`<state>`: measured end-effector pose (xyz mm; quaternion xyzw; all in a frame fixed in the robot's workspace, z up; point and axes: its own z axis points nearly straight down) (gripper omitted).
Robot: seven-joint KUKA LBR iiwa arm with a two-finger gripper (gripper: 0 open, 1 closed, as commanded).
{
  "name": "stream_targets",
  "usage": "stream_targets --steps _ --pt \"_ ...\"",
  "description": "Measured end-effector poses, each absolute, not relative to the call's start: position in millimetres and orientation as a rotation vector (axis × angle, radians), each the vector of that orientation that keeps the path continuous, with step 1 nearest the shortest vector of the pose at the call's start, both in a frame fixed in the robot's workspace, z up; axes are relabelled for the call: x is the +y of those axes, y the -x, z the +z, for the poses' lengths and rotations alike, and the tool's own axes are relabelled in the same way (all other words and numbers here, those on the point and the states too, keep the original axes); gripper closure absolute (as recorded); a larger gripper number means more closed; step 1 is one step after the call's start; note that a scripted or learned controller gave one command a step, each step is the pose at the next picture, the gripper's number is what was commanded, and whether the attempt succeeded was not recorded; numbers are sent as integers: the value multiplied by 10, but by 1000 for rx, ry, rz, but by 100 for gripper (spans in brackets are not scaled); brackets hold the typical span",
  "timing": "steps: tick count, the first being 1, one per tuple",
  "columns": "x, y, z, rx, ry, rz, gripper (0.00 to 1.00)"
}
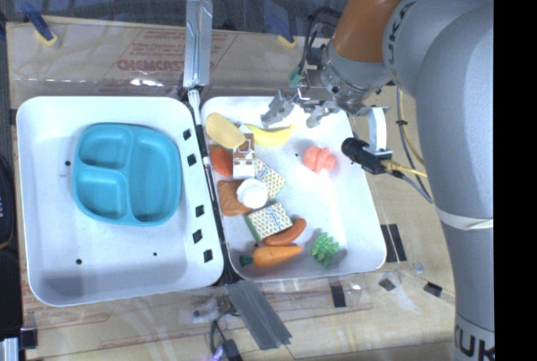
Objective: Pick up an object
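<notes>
I see the tool (296,111) hovering at the far edge of the right bin (361,208), fingers spread apart and gripping nothing; the banana (270,133) lies just beneath them, a pink toy (319,159) nearby; the left bin (42,183) holds a blue tray (127,172).

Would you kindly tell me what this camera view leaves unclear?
- Gripper: fingers too small and blurred to judge, above the banana.
- Toy pile by the right bin's left wall: items overlap, lower ones partly hidden.
- Arm: cut off by the right and bottom edges.
- Green toy: too small to identify.
</notes>
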<state>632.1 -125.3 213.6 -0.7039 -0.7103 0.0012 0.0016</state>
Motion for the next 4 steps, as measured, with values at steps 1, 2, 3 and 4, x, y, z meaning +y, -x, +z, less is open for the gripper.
stream_targets --steps 1,2,3,4 --pt "-1341 -6232 2594 -2099 2337 3 0" --pt "-934 -6552 1279 -2078 2348 9 0" --pt "-1173 -6163 919 -2278 2159 2 0" --pt "-1549 -6329 932 -2258 2184 1 0"
